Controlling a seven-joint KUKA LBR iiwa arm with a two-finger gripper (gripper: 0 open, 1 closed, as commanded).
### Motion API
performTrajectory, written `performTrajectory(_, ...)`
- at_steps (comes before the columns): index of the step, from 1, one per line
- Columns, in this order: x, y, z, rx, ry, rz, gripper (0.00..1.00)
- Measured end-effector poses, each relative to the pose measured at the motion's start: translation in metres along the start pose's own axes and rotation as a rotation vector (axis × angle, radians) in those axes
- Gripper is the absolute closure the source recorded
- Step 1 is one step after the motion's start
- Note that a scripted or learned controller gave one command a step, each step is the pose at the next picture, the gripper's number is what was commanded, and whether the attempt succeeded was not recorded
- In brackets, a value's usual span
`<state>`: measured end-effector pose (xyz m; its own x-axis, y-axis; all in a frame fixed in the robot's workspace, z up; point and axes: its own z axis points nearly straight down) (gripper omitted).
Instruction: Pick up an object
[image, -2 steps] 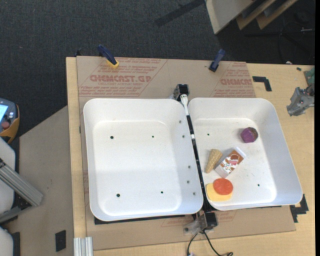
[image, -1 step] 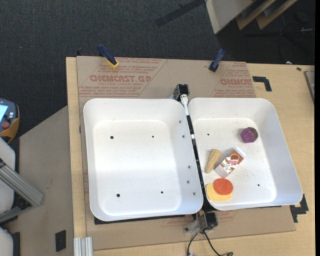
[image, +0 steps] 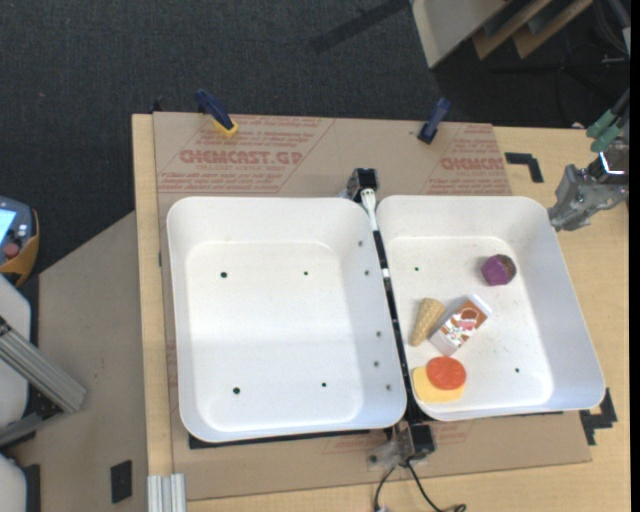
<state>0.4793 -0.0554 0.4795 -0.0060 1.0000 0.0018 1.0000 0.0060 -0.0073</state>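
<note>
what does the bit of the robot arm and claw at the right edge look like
At the view's right edge, the claw is a small grey metal piece with lighter silvery highlights. Above it sits a pale block and a teal-green fitting. It is too small and blurred to make out markings or cables.

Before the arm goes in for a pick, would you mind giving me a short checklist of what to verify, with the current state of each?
1. Objects available in the right bin: ok. A purple piece, a tan cone, a small red and white box and an orange and yellow piece lie there.
2. Gripper clear of the objects: ok, it sits at the bin's far right corner, apart from all of them.
3. Gripper carrying nothing: cannot tell.
4. Isolated target: ok for the purple piece, which lies alone.
5. Cone and box separated: not ok, they lie close beside each other.
</note>
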Motion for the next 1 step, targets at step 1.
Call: performTrajectory(1, 0.0769, 0.0621, 0.1308, 0.004, -0.001, -0.002, 1.0)
